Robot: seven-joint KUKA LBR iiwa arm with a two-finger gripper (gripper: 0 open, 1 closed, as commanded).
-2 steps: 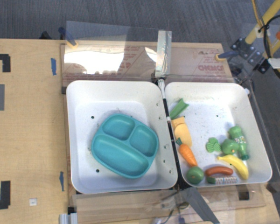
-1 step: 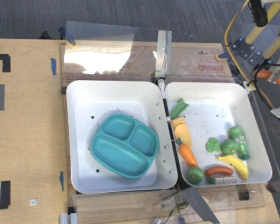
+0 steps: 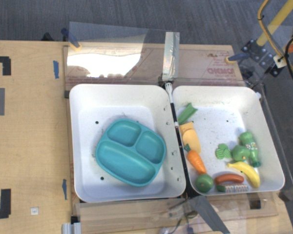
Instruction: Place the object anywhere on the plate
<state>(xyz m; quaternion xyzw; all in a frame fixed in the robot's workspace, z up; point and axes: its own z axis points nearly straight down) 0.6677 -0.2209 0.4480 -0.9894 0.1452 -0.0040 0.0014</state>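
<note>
Teal divided plate (image 3: 131, 151) lies slightly askew in the middle of the left bin (image 3: 85, 111), its three compartments bare, waiting for one of the toy foods that all sit in the right bin (image 3: 219, 113). The task names no single piece.

Against the dividing wall run a green pepper-like piece (image 3: 187, 114), a yellow-orange piece that may be corn (image 3: 191, 137), a toy carrot (image 3: 196, 161) and a round green fruit (image 3: 203, 182), each touching or just beside the next. Further right are a small green sprig (image 3: 223, 152), a red sausage (image 3: 229, 178) beside a toy banana (image 3: 248, 173), and a cluster of green vegetables (image 3: 246, 148) near the far wall.

By their look these are hollow plastic: probably light, stiff and smooth enough to squirt from a loose pinch. The carrot or sausage would best be taken across the narrow middle.

The pieces along the divider leave little room for a finger on the wall side, and the two bin rims between them and the plate must be cleared on the way over. The gripper's state cannot be told here. Behind the bins stand a clear panel (image 3: 110, 55) and a silver taped strip (image 3: 171, 55); a yellow frame (image 3: 279, 11) stands at upper right.
</note>
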